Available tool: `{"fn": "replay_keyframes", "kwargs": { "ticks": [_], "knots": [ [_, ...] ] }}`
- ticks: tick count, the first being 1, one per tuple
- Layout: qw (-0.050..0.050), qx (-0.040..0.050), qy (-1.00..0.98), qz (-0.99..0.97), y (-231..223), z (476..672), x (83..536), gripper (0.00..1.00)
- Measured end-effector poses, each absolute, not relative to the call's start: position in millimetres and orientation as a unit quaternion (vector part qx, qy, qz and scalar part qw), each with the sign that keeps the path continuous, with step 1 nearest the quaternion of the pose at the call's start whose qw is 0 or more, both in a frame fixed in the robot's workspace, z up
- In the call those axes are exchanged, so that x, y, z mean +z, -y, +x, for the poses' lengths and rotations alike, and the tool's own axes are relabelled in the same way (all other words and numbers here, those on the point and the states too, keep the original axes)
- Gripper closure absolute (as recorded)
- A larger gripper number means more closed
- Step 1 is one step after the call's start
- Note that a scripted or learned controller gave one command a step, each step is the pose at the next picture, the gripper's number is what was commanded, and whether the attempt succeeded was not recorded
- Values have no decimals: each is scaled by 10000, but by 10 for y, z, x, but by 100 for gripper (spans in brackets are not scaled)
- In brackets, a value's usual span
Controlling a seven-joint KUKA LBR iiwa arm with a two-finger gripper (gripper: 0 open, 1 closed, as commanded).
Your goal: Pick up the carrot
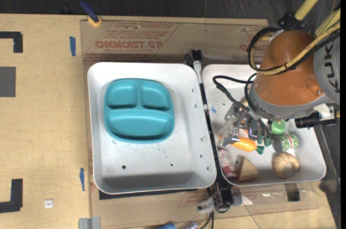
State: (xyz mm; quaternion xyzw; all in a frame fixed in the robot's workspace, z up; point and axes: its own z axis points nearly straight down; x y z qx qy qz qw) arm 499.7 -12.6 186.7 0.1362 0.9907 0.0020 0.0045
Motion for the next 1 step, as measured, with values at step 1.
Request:
{"fn": "replay_keyframes", "kwargs": {
  "ticks": [1],
  "knots": [
    [62, 18, -9905, 1370, 135, 5008, 1955, 100]
  ]
}}
